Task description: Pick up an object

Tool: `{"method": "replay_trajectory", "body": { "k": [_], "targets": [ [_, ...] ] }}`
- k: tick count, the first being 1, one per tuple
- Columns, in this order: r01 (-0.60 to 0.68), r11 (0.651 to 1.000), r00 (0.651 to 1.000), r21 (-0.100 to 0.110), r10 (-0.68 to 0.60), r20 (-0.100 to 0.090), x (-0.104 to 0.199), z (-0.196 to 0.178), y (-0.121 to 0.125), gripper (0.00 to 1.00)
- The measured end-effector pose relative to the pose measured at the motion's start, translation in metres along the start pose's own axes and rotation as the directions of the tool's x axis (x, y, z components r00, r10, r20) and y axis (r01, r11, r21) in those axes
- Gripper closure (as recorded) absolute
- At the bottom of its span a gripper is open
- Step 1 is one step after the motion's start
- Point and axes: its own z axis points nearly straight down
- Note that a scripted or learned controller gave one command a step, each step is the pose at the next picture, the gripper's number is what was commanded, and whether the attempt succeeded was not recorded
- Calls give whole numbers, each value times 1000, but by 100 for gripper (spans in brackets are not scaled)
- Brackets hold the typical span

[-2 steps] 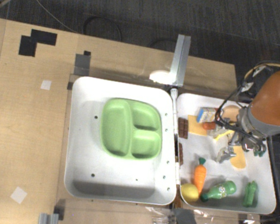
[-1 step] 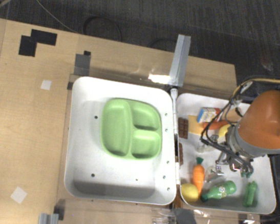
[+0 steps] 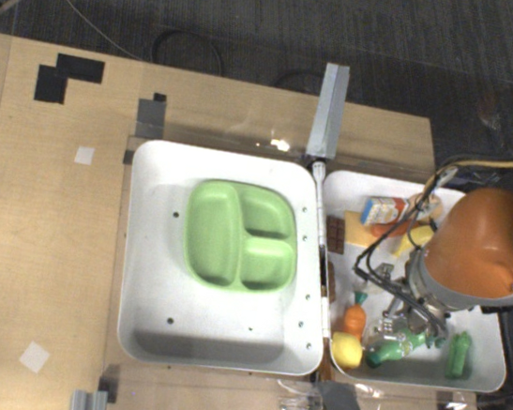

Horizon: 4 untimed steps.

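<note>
Gripper (image 3: 407, 327) hangs low in the right bin (image 3: 483, 378), just above a green toy (image 3: 395, 350) beside the yellow lemon (image 3: 346, 350); whether it grips, I cannot tell. Looks light, hard, slick plastic: pinch across its narrow middle.
</note>
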Motion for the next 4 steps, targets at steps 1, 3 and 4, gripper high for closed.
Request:
{"method": "replay_trajectory", "body": {
  "k": [1,3,4],
  "targets": [
    [145,989,989,-2,-145,-9,-79,4,-58,0],
    [156,988,988,-4,-156,-11,-89,-3,-52,0],
    [-3,1000,1000,-3,3,-6,-33,1,5,0]
  ]
}}
